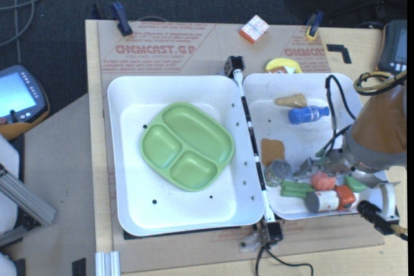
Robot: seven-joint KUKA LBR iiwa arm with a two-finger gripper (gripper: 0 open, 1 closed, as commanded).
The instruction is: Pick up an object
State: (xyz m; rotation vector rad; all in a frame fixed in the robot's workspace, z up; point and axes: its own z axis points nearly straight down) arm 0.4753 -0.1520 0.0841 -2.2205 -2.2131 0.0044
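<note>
**Grey arm down in the right bin, over the clutter**

Grey with that orange band, the arm [381,129] came in from the right and sat low over the near right part of the right bin [294,84]. The gripper [331,168] was buried in the pile there, so I couldn't tell if the jaws were apart or together, and nothing was clearly sitting between them.

Using the right bin as the landmark: a blue bottle [308,114] lay toward its far side, a tan lump [291,101] just beyond that. A brown square [272,151] sat near its left wall, with a grey crumpled thing [279,172] just nearer the camera. Along its near edge were a green stick [297,190], a red ball [322,181] and a grey-and-white can [323,201], all bunched right by the gripper.

Left of it, the left bin [123,139] held a green divided plate [187,146]. Behind it, a yellow thing [283,66] and a small orange-and-white box [254,29] sat on the bench.
</note>
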